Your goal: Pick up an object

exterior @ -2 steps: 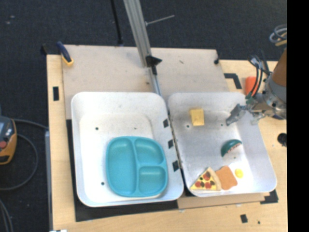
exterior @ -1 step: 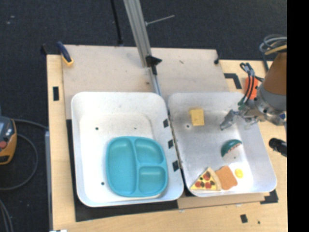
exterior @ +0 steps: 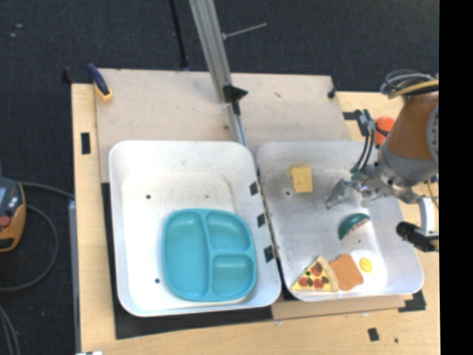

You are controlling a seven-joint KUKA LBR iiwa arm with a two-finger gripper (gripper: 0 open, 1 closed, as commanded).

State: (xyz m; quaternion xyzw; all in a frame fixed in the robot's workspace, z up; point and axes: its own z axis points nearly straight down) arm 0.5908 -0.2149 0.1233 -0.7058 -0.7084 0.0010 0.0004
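The right bin (exterior: 295, 220) holds a yellow cheese block (exterior: 301, 178) at its back, a teal and white piece (exterior: 354, 225) in the middle, and a pizza slice (exterior: 315, 276), an orange bread-like piece (exterior: 346, 271) and a small yellow piece (exterior: 365, 265) at its front. My gripper (exterior: 341, 194) hangs low over the right bin, right of the cheese block and just above the teal piece. Nothing shows between its fingers.
The left bin (exterior: 140, 168) holds a teal divided plate (exterior: 209, 254) in its front half. A metal post (exterior: 214, 50) rises behind the bins. A blue and yellow clamp (exterior: 99, 82) sits at the bench's back left corner.
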